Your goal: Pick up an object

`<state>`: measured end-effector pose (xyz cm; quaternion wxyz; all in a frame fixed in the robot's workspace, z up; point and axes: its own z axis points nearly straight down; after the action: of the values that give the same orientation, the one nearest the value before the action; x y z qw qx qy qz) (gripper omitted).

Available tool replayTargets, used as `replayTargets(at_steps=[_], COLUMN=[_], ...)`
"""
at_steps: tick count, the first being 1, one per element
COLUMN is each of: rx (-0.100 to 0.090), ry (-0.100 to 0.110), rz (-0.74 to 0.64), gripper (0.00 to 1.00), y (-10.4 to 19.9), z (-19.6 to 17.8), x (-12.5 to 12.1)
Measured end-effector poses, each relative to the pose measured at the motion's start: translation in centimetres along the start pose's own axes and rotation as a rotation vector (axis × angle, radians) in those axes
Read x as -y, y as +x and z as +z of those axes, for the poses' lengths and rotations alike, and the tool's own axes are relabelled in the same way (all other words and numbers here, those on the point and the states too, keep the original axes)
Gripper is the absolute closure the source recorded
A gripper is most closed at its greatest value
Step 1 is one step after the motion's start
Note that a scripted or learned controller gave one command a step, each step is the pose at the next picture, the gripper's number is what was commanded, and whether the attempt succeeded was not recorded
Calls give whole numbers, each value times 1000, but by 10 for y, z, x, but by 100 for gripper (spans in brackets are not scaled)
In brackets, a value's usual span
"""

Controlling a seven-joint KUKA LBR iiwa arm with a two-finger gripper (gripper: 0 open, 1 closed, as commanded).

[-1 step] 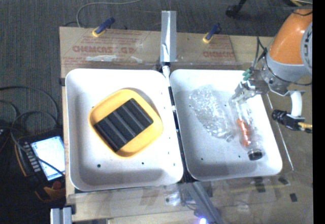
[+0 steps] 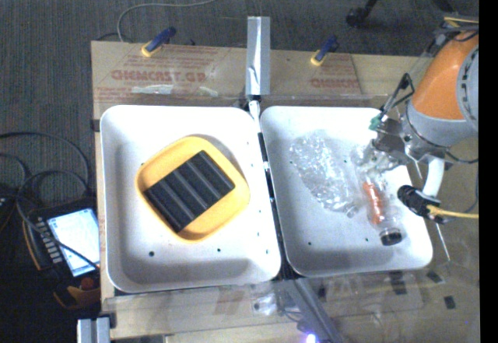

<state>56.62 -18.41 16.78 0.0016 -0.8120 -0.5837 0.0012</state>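
A yellow block with a black ribbed top (image 2: 193,186) lies in the left bin (image 2: 124,131). In the right bin (image 2: 311,248) a crumpled clear plastic wrap (image 2: 320,169) sits mid-bin. Beside it lies a clear bottle with an orange label (image 2: 375,203) and a black cap (image 2: 391,237) pointing to the front. My gripper (image 2: 379,153) hangs low over the far end of that bottle, at the bin's right side. Glare and clear plastic blur its tip, and I cannot make out whether it touches the bottle.
The arm's orange band (image 2: 440,89) and grey wrist overhang the right bin's far right corner. A black cable fitting (image 2: 415,198) sticks out by the bin's right wall. A metal post (image 2: 257,61) stands behind the seam between the bins. Two blue clamps hold the back board.
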Motion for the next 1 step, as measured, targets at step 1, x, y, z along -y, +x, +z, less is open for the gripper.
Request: replayTargets(at_steps=[1], rx=[3], ry=[-5], rz=[-309], gripper=[0], y=[-15], z=[-28], x=[4])
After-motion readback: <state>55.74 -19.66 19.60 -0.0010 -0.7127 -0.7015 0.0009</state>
